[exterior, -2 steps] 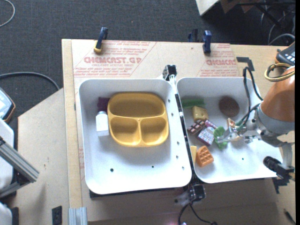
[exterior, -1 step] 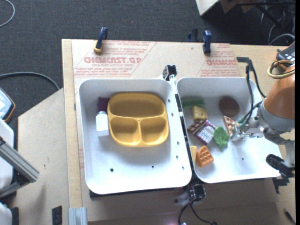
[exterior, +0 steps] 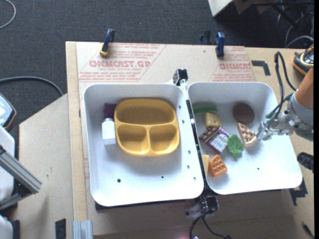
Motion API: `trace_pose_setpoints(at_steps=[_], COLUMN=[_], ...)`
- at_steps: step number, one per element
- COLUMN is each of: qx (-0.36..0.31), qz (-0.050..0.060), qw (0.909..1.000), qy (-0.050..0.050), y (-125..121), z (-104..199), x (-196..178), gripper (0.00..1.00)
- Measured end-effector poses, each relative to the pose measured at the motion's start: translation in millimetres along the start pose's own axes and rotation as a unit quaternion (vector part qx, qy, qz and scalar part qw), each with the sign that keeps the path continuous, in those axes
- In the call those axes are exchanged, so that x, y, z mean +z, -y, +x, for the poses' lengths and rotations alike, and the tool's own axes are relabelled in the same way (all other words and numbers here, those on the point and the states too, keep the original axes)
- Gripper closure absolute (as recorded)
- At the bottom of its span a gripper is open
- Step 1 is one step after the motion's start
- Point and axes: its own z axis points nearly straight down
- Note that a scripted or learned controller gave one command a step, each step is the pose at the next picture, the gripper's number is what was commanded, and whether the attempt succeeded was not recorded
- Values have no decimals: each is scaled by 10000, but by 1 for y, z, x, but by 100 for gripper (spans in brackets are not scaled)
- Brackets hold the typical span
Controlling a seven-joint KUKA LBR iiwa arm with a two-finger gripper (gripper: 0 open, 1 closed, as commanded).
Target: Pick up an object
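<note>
Arm reaches in from right, end effector (exterior: 262, 132) low over right bin, wrist angled left.

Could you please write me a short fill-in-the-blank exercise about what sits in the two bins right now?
1. The yellow divided plate lies in the ____ bin.
2. The plate has ____ compartments.
3. The end effector hangs over the ____ bin, beside the pizza slice.
4. The round brown cookie lies ____ the camera than the orange waffle.

Missing words: left; three; right; farther from
</note>
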Motion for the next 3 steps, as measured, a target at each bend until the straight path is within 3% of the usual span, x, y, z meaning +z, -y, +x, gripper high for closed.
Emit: trace_pose_setpoints(at_steps=[1,2,3], qx=[-5,-3,-31], qz=[-11,14,9], qw=[10000,10000,10000], qy=[2,-7,-20], y=[-9,-9,-28], z=[-2,-3,52], x=[-62,-67,-77], gripper=[100,100,100])
